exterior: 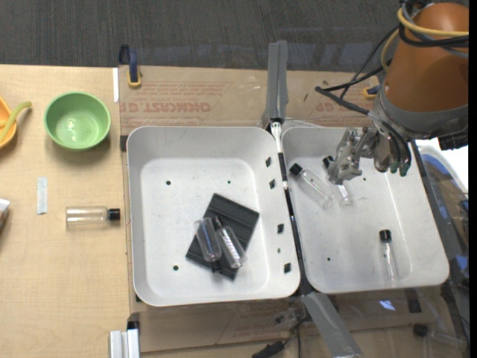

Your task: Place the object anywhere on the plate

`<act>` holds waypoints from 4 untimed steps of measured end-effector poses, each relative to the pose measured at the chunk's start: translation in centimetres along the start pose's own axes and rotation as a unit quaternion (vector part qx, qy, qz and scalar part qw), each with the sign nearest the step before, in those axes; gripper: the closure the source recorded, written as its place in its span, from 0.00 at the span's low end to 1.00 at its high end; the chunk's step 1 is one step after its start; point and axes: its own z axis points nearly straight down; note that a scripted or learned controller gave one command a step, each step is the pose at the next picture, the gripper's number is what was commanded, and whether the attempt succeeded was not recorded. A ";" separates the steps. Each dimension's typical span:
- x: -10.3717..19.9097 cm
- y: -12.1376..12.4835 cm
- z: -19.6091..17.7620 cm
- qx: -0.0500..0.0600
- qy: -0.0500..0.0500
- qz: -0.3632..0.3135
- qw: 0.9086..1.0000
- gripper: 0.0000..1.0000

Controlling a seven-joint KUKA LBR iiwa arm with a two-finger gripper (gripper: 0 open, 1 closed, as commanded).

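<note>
A black square plate (232,213) lies tilted in the left bin (149,200), with two clear vials (206,239) (229,246) resting side by side on it. In the right bin (417,274), a clear vial with a black cap (311,184) lies slantwise near the upper left corner. A second black-capped vial (387,253) lies toward the lower right. My gripper (344,183) hangs over the upper middle of the right bin, just right of the slanted vial's far end. Whether it touches that vial is unclear.
On the wooden bench to the left stand a green bowl (77,120) and a clear bottle lying on its side (91,215). A small white strip (42,196) lies near them. Cables trail from the arm's orange band (432,58) at upper right.
</note>
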 end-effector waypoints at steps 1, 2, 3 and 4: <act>-8.6 -8.7 -12.6 0.000 -0.002 -0.009 1.000 1.00; -3.1 -2.4 6.0 0.000 -0.001 -0.080 0.997 1.00; -10.6 -5.7 4.6 0.000 -0.003 -0.194 0.981 1.00; -11.2 -6.8 -8.8 0.000 -0.003 -0.294 0.956 1.00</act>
